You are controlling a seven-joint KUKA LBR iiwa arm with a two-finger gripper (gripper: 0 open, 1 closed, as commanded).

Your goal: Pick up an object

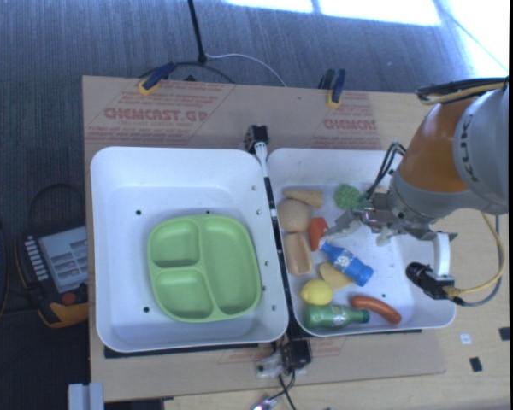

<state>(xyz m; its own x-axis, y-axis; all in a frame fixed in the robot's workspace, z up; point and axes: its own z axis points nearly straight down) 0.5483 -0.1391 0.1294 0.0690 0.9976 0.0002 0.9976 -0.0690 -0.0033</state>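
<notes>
- Blue bottle is lying in the right bin, near its middle, slanting toward the bin's front right corner.
- Claw is hanging just above it, toward the back edge.
- Claw's grip: cannot tell.

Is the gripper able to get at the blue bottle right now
Probably yes. The gripper sits just above the blue bottle in the right bin, and nothing lies over the bottle.
</notes>
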